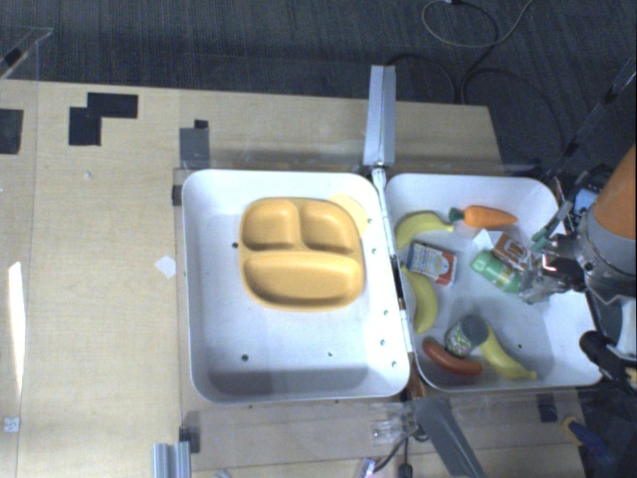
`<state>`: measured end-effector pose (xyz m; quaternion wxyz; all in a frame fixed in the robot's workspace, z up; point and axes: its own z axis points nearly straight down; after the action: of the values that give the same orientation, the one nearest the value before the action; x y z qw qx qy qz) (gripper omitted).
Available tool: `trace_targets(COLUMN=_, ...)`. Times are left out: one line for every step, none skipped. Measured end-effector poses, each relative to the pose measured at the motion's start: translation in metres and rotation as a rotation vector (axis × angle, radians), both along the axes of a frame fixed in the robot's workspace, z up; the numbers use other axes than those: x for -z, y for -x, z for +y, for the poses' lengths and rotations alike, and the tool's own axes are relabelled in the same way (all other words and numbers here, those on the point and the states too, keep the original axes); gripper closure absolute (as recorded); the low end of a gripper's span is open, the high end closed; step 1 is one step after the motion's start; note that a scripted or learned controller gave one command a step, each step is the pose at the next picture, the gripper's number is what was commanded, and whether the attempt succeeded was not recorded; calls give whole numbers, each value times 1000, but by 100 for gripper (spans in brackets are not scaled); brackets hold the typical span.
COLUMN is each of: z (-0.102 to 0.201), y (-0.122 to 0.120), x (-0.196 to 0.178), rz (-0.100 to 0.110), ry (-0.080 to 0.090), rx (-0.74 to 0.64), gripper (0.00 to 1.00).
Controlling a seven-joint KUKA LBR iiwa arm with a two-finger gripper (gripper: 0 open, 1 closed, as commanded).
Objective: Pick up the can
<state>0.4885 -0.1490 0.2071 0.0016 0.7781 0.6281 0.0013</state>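
Observation:
The can (464, 336) is small and dark with a grey top. It stands in the right bin (567, 352), near the front, between a red sausage (450, 358) and a yellow banana (506, 358). My gripper (542, 275) hangs low over the right side of that bin, up and to the right of the can and well apart from it. Its tip sits close beside a green bottle (495, 267). Nothing of the can is near the gripper.
The right bin also holds two more bananas (422, 229), a carrot (489, 216), a small red and white carton (432, 262) and a brown packet (514, 250). A yellow compartment tray (302, 252) lies in the left bin (214, 297). A metal post (379, 118) stands behind the bins.

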Motion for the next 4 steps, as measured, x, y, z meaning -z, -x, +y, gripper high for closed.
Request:
trace_targets(z=62, y=-2, x=118, rz=-8, ry=-2, rx=164, gripper=100)
trace_targets(z=90, y=-76, x=23, rz=1, ry=-2, rx=253, gripper=100)
trace_targets(z=32, y=-111, x=-8, rz=0, ry=1, rx=-21, gripper=100)
trace_targets(z=32, y=-111, x=-8, rz=0, ry=0, rx=-22, gripper=0)
